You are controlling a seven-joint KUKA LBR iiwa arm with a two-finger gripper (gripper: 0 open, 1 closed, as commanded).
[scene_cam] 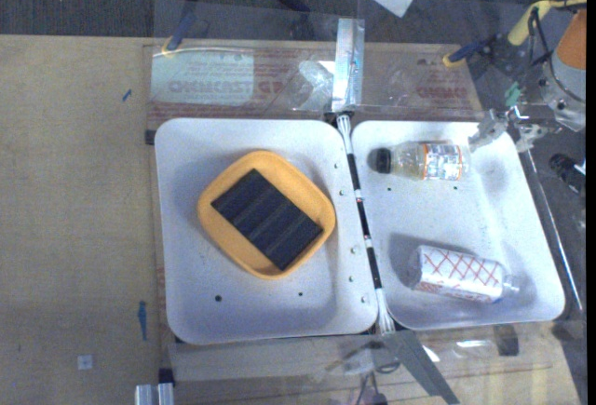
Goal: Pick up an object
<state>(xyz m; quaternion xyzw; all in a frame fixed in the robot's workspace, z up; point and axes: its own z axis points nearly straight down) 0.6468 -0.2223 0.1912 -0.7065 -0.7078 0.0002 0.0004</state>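
Tabletop [74, 208] carries two white bins. Left bin [186, 301] holds an orange tray with dark ribbed top [266, 223], flat, mid-bin; looks stiff, wide, hard to span, so grab at a rim edge. Right bin [531, 282] holds two things. Near side: white tube with red crisscross print [458, 273], lying flat, soft-looking, light, likely squashes; pinch across the middle. Far side: small clear bottle with black cap [419, 160], lying on its side, cap pointing left; light, slick, may roll, so take it across the body. Claw [507, 122] sits at the far right corner of the right bin, just right of the bottle, well apart from tube; released or clenched, cannot tell.
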